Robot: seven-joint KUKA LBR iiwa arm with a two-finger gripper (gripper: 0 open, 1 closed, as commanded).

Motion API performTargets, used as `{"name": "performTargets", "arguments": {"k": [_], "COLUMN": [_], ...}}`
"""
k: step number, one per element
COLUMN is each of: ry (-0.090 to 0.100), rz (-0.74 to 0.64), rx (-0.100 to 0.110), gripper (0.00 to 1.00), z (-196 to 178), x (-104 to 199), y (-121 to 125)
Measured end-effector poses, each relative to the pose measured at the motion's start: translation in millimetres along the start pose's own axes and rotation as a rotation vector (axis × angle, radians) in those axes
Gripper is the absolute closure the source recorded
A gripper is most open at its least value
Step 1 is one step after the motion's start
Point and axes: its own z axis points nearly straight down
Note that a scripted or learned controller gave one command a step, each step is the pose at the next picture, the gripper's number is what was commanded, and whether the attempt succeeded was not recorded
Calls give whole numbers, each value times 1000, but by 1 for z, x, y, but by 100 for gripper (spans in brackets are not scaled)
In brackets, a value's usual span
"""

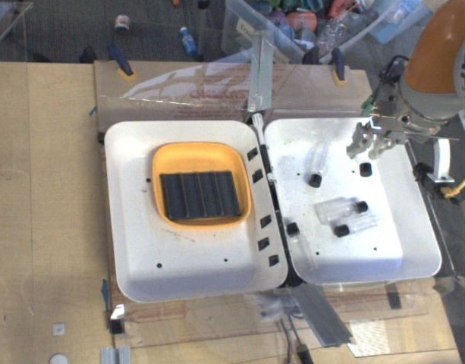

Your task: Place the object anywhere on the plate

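Two white bins lie side by side. One orange plate in the left bin bears one dark ridged block. Three clear vials wait in the right bin, none moved yet. The gripper hovers at that bin's one o'clock; its state I cannot tell.

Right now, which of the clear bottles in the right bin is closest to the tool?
The upper bottle, lying alone near the bin's middle, just left of the tool. The other two bottles lie together lower down, nearer the front.
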Motion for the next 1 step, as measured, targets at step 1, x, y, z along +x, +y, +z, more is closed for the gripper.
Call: {"name": "performTargets", "arguments": {"k": [1], "ry": [0], "rz": [-293], "rx": [-4], "gripper": [100], "z": [-3], "x": [26], "y": [33]}}
